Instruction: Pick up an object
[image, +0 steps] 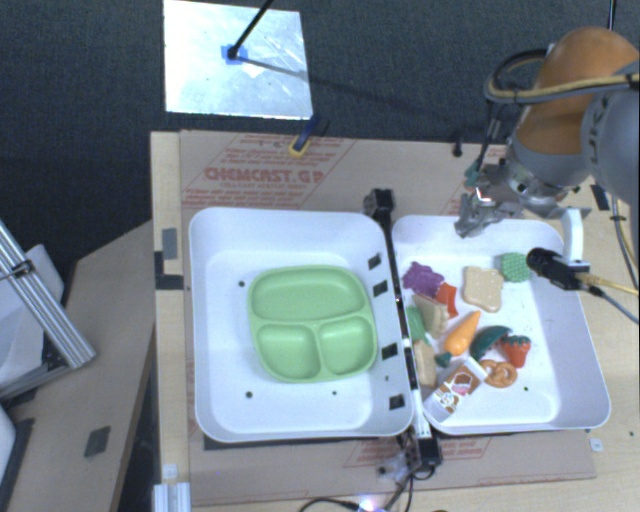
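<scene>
Camera view: gripper (474, 222) hangs over the right bin's (570, 335) upper-left corner, nothing visibly held, opening indiscernible, probably poised for a descent; the nearest likely target, a toast slice (483, 288), lies flat at frame centre-right, long axis roughly up-down.

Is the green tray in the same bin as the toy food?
No, the green tray lies in the left bin, while the toy food sits in the right bin.
</scene>
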